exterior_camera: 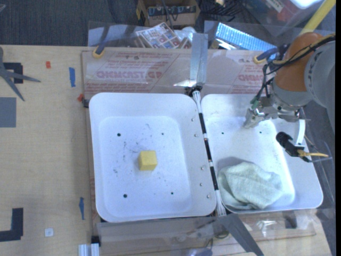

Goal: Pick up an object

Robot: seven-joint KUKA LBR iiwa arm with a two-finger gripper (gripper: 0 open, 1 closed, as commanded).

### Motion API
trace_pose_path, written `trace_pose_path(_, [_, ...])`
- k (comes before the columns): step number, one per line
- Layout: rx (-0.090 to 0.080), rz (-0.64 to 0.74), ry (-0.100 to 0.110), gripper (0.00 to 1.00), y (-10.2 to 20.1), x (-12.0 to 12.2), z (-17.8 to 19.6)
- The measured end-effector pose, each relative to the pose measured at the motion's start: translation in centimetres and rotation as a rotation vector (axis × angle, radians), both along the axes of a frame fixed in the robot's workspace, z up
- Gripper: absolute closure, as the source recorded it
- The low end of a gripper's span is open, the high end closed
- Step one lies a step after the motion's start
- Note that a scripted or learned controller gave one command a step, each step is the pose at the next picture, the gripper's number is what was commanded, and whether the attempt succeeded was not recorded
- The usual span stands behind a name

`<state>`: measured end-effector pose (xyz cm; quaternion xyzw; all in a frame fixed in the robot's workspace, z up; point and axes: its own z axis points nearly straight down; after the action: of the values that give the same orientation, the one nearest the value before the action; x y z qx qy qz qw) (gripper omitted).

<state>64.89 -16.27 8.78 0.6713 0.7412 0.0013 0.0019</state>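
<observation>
The arm (296, 71) is reaching in from the right and is holding its hand (254, 116) over the far part of the right bin (232, 128), above bare white floor. Nothing is showing in the hand, and from this slant I cannot tell whether it is spread or pressed together. So the task is sitting at its opening step: the hand is hovering and no object is being gripped or lifted.

Two candidates are lying in the bins on the desk (42, 143). A small yellow block (148, 160) is resting alone near the middle of the left bin (106, 117), well apart from the walls and from the hand. A crumpled pale cloth (250, 185) is lying in the near part of the right bin, bunched toward the divider between the bins, and it is the closer of the two to the hand.

As I am judging it, the next move is calling for a choice of target and then a descent squarely over it. Going for the cloth is asking for a short shift toward the near edge and a drop deep enough to be pinching a fold and not only brushing the top. Going for the block is asking for a longer traverse across the divider, with the hand lining up on two opposite faces, since a small, hard cube is likely to be slipping aside if the closing is coming off-centre
</observation>
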Motion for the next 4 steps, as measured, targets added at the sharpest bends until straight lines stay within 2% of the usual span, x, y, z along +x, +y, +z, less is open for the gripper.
trace_pose_path(1, [-0.004, 0.232, -0.002, 1.00, -5.4, -1.0, 0.0])
trace_pose_path(2, [-0.004, 0.173, -0.001, 1.00, -6.4, -16.0, 0.1])
trace_pose_path(3, [-0.005, 0.263, -0.005, 1.00, -5.5, -16.6, 0.1])
trace_pose_path(4, [-0.004, 0.264, -0.004, 0.00, -5.5, -16.7, 0.0])
